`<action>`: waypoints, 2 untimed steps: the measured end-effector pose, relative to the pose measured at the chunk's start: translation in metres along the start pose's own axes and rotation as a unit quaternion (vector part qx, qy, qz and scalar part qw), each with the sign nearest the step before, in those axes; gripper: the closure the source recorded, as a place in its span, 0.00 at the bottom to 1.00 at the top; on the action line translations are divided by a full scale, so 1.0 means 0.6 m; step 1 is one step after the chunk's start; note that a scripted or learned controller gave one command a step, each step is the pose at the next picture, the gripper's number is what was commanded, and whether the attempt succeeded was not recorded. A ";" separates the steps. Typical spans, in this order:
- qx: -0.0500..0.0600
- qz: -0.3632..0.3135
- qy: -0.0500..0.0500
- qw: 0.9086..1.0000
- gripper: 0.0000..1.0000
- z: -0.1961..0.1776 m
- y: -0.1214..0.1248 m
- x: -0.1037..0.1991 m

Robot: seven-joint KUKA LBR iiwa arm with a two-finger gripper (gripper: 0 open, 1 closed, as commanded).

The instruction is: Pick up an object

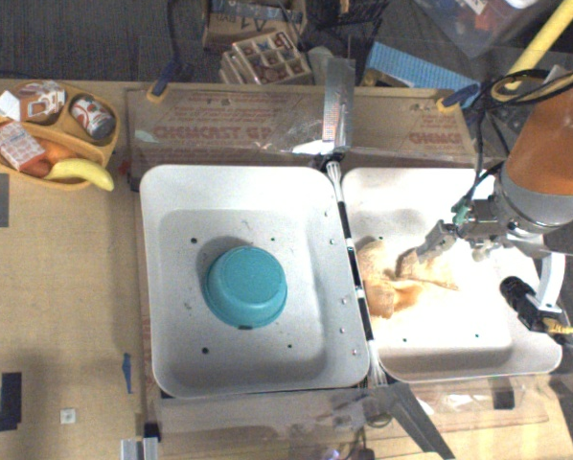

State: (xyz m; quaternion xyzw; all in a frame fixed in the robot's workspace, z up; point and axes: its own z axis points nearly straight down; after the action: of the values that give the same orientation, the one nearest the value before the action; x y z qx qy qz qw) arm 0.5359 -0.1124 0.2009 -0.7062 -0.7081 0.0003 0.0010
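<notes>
I see a pale tan, crumpled soft object [399, 278] lying on the floor of the right bin [478, 348], close against the divider between the 2 bins. It looks like a limp cloth or plush item; I cannot tell which. The gripper [430, 247] sits directly over its upper right part, slanting down from the right. I cannot tell how the tool is set or whether it has hold of anything, because overexposure washes out that spot.

Behind the gripper, to its right, the grey arm [536, 195] rises with its orange band [555, 147] near the frame's edge. A black part [522, 303] hangs below the wrist, just right of the object.

To the gripper's left, across the divider, the left bin [171, 209] holds 1 upturned teal bowl [246, 287] near its middle.

Beyond the gripper, along the far side of both bins, lies flattened brown cardboard [219, 127] with faded red printing that appears upside down; I cannot read it with confidence.

Far to the gripper's left, at the bench's corner, a yellow tray [9, 156] carries a banana [80, 172], small boxes and tins with labels too small to read.
</notes>
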 end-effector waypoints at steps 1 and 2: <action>-0.007 -0.029 -0.001 1.000 0.00 0.185 0.018 -0.011; -0.009 -0.026 -0.001 1.000 1.00 0.167 0.018 -0.016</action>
State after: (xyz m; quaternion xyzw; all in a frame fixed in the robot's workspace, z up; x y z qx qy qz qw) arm 0.5468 -0.1217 0.1008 -0.6878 -0.7259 -0.0054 -0.0067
